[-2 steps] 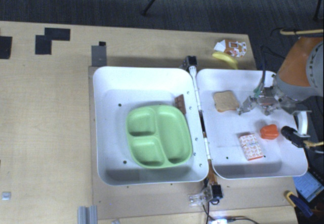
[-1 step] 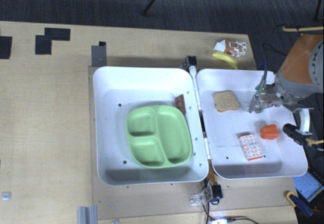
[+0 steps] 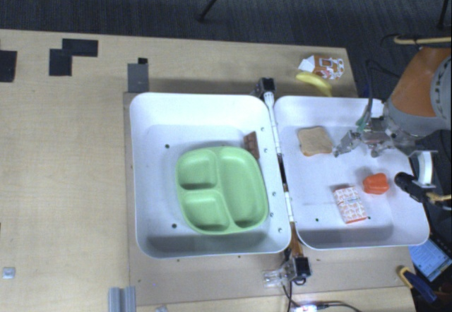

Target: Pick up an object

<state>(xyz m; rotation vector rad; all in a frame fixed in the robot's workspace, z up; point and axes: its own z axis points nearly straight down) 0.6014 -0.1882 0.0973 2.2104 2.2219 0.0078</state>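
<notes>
One patterned carton (image 3: 351, 205), print unreadable; toast (image 3: 314, 140) apart.

Two white bins (image 3: 148, 162), one green plate (image 3: 221, 189), three small objects (image 3: 351, 204)

My arm (image 3: 424, 92) is grey, banded orange. Both bins (image 3: 152, 162) are white; the divided plate (image 3: 221, 189) pale green, the toast (image 3: 315, 140) tan, the carton (image 3: 351, 204) red-and-white patterned.

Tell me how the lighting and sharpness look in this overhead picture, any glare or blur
Camera view: even, soft light; the green plate casts a faint shadow on the left bin. No strong glare on the right bin. The tool looks slightly soft, its fine parts hard to resolve.
</notes>
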